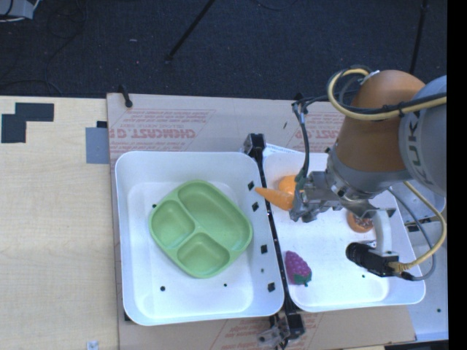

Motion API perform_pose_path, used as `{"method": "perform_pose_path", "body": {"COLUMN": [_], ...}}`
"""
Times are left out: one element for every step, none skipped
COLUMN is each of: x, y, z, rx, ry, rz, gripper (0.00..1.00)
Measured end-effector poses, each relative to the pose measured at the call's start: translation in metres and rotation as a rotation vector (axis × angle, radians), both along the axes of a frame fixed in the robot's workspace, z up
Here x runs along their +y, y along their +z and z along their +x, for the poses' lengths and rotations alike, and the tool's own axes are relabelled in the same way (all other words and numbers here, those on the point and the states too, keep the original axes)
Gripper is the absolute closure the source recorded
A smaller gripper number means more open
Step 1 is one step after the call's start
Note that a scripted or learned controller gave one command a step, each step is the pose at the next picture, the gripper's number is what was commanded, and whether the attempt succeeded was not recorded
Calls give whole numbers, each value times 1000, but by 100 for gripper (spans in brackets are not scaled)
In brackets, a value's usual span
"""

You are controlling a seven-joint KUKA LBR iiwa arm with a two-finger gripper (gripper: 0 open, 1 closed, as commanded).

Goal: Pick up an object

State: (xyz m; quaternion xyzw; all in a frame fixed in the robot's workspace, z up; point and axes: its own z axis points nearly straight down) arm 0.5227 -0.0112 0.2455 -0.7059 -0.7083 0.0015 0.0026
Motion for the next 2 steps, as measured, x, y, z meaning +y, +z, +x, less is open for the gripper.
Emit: {"method": "perform_pose_path", "body": {"x": [60, 109], "y": [-11, -16], "z": [2, 6], "rx": [0, -1], "ry": [1, 1], "rz": [0, -1], "gripper": [100, 100]}}
